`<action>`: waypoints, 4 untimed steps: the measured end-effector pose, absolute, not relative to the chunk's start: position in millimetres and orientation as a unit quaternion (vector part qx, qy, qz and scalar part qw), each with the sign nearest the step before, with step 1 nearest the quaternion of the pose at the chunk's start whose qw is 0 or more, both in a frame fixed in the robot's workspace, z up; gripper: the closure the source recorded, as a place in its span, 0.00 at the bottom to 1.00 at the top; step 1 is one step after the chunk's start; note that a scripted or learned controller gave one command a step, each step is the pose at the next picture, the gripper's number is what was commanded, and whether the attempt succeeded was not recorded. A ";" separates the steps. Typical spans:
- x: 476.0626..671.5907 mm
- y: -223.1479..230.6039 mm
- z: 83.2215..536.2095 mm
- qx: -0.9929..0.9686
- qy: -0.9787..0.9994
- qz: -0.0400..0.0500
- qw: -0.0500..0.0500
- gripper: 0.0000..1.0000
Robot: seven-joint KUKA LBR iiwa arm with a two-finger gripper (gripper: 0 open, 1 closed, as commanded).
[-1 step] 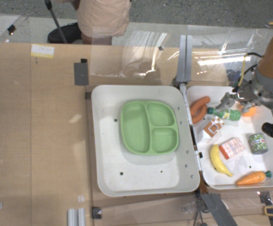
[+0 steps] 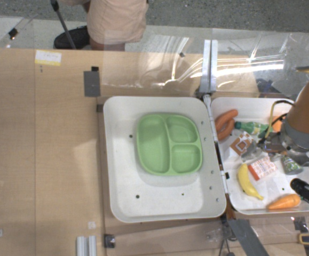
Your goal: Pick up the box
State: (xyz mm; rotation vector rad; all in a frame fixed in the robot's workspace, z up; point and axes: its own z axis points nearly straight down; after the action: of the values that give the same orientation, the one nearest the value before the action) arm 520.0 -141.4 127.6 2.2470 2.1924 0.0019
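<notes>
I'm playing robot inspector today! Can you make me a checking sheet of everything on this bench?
Surface: wooden bench with two white bins, the left bin and the right bin, side by side.
Job's things: small orange-and-white box lying in the right bin, beside the banana; not picked up.
Clutter: green divided plate in the left bin; in the right bin a sausage, a carrot, a green bottle and a small brown packet.
Grippers: the arm is over the right bin; I can't tell how its jaws stand.
Cables: a yellow cable looping by the arm.
Surroundings: a person standing behind a clear screen.
</notes>
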 end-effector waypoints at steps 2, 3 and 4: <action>517.4 -170.2 110.5 0.757 0.653 0.007 0.012 1.00; 517.4 -170.2 110.4 0.757 0.653 0.007 0.012 0.00; 478.3 -175.5 90.6 0.811 0.584 0.001 0.001 0.00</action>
State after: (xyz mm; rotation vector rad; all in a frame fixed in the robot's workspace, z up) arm 478.3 -175.5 90.6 2.5481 1.8349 0.0031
